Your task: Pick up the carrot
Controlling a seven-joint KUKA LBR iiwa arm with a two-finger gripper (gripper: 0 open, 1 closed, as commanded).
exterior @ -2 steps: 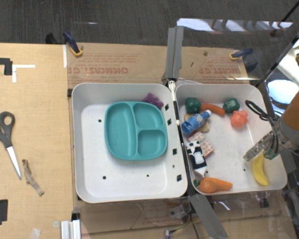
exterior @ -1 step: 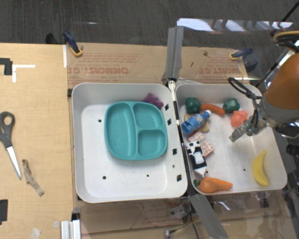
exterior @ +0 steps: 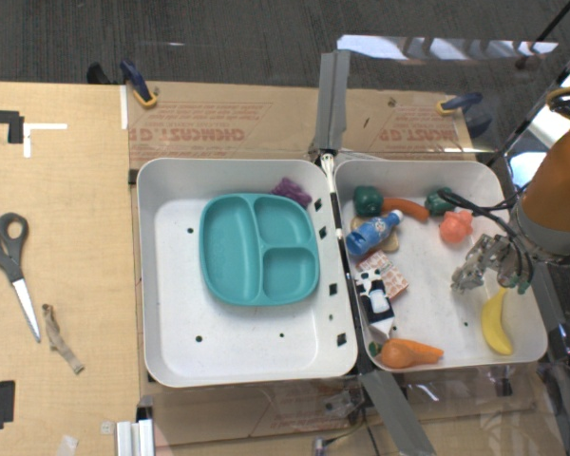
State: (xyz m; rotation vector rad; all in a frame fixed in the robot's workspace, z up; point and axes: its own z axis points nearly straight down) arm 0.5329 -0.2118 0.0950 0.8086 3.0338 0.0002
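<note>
The orange, tapered carrot lies at the near edge of the right white bin, close to the divider. The metal two-finger hand hovers well apart from it, beside the yellow banana — whether spread or pressed together, I cannot tell. A second orange carrot-like piece lies farther back; the arm could descend on the wrong one, or clip the bin wall.

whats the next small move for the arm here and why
Probably shift the gripper toward the near-left corner of the right bin, above the carrot. The gripper hangs over the bin's right side beside the banana, with bare floor between it and the carrot.
</note>
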